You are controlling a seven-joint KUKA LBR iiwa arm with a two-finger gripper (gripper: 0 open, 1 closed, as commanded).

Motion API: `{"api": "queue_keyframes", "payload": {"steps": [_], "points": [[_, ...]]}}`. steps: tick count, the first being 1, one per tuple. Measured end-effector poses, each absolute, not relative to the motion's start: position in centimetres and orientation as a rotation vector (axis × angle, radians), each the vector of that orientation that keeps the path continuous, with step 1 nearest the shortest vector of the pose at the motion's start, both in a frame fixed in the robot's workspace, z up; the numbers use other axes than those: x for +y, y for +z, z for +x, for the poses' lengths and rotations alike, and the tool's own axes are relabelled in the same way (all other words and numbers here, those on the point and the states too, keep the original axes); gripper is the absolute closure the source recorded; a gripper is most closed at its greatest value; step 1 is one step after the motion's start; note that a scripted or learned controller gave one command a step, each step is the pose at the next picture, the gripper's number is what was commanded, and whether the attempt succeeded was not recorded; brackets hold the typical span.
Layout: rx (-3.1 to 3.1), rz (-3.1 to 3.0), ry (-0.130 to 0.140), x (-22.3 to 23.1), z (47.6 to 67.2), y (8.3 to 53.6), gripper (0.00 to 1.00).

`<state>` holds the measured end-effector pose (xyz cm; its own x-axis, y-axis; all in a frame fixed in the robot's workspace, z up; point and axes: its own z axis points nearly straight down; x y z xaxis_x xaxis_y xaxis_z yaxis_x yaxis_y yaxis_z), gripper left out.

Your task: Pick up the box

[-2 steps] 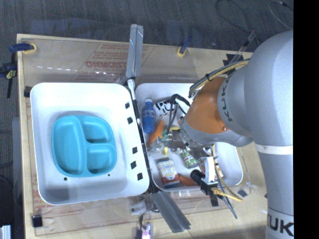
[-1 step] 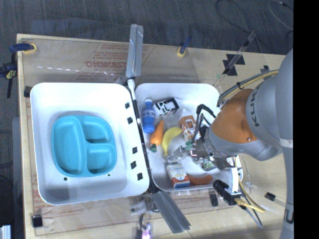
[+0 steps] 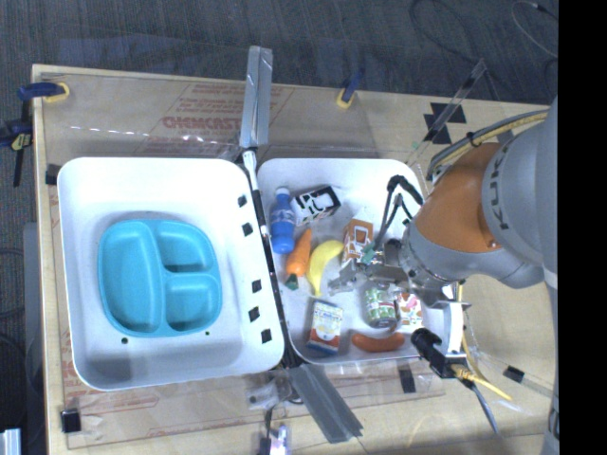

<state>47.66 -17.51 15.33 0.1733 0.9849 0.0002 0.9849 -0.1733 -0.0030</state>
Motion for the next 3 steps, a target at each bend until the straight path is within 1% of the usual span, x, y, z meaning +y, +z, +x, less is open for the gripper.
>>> {"api": "queue_keyframes", "payload": {"steps": [1,2,3], "points": [[-2.141,-2.301,0.006,-12.3,47.6,9.1,0.0],[-2.149,-2.289,0.005,-12.1,47.7,10.0,1.0],[-2.214,-2.225,0.001,-4.4,48.6,19.1,1.0]]}}
